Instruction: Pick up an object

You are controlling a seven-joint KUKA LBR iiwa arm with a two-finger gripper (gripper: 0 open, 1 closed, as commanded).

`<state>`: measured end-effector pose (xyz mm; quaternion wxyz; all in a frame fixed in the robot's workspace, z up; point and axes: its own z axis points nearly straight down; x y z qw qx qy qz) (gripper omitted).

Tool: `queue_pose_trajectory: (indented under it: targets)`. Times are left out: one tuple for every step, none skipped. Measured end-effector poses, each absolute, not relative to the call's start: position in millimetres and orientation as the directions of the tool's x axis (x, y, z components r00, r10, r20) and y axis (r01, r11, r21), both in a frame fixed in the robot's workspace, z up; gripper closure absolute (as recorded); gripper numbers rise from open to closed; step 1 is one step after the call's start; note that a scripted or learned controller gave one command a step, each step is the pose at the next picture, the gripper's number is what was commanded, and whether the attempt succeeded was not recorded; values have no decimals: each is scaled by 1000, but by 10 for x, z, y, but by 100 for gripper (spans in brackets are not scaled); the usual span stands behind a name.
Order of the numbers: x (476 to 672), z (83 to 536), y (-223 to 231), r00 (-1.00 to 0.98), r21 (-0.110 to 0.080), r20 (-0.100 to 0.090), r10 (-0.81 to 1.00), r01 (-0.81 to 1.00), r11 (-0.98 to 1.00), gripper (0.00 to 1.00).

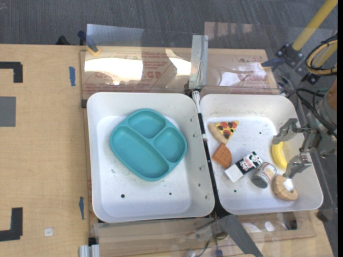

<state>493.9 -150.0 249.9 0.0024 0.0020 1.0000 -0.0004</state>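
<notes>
Hovering wide open at the right bin's [257, 208] right edge, the tool [289, 149] straddles the banana [278, 155].

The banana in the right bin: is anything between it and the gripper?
Nothing visible. The banana lies bare near the right bin's right wall, and the gripper hangs open right over it, one jaw at each end. The can lies apart, lower left.

The banana [278, 155], small and yellow, lies lengthwise between the spread jaws, not gripped. The doughnut [284, 188], tan with a white patch, sits just below the lower jaw. A can [262, 175] lies tipped on its side left of that jaw, beside the doughnut.
</notes>
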Motion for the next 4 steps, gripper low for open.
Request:
queue_pose_trajectory:
  targets:
    - [4792,1255,-1645,-683,-1,3,731,731,683,0]
    - [4818,882,-1959,-623,5,-4,783,783,623,0]
    - [4859,1010,-1967,-624,10,-18,781,781,624,100]
    - [5108,2245,-1964,-523,10,-11,852,852,523,100]
